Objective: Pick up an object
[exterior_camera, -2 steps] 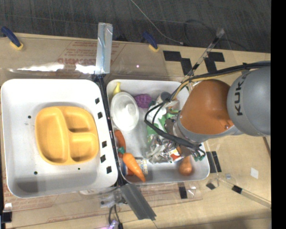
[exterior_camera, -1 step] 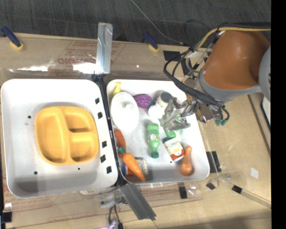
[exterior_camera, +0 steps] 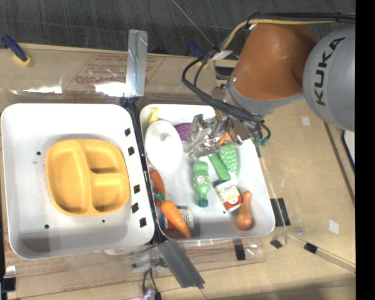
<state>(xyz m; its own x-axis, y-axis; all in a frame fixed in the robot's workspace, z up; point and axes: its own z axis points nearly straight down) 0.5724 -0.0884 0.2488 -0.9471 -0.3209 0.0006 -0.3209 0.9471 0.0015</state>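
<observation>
My gripper (exterior_camera: 203, 137) hangs over the upper middle of the right bin (exterior_camera: 262, 192), its metal fingers pointing down among the toys. Just below it lies a green bottle (exterior_camera: 200, 181), with a bumpy green toy (exterior_camera: 228, 158) to its right. A small orange piece (exterior_camera: 224, 140) shows beside the fingers; whether it is gripped I cannot tell. A white bowl (exterior_camera: 162, 144) sits to the gripper's left, with a purple item (exterior_camera: 183, 130) between them. The orange band of the arm (exterior_camera: 269, 61) looms above the bin.
The left bin (exterior_camera: 25, 136) holds a yellow divided tray (exterior_camera: 87, 174). In the right bin also lie a carrot (exterior_camera: 174, 217), a small can (exterior_camera: 186, 217), a red-labelled bottle (exterior_camera: 227, 194), a brown gourd-shaped toy (exterior_camera: 244, 212) and a yellow piece (exterior_camera: 152, 114). Cables (exterior_camera: 200, 86) trail near the wrist.
</observation>
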